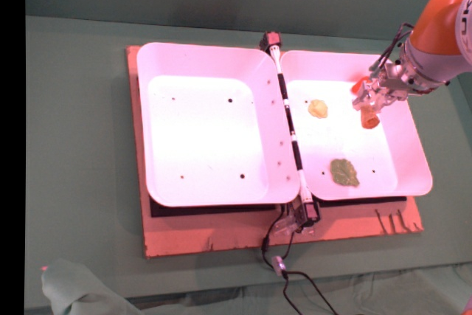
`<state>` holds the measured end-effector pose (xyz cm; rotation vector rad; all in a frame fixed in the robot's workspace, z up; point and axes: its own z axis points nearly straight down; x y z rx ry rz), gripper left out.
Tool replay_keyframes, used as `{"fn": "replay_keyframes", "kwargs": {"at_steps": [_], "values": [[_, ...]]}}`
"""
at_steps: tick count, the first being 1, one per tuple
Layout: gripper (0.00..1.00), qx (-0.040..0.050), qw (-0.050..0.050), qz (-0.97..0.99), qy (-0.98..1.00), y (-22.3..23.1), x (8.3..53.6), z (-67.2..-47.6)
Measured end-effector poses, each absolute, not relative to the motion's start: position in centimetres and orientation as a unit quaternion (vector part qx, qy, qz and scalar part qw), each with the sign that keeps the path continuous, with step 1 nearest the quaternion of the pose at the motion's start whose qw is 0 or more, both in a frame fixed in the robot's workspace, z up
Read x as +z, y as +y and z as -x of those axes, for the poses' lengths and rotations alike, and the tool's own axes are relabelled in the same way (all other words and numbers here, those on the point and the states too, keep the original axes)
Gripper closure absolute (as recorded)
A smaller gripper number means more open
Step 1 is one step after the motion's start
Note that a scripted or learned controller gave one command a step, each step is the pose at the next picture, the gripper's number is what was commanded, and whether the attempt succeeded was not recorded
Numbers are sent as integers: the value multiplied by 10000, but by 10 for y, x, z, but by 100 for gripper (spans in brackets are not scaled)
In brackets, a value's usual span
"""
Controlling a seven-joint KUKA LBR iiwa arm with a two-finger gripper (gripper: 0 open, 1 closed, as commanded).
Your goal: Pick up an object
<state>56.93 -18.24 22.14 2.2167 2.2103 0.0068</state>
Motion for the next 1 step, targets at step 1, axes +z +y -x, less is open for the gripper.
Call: {"fn": "replay_keyframes", "kwargs": {"at_steps": [1], "values": [[100,25,59,-7078,7064,-174,274,-571]]}}
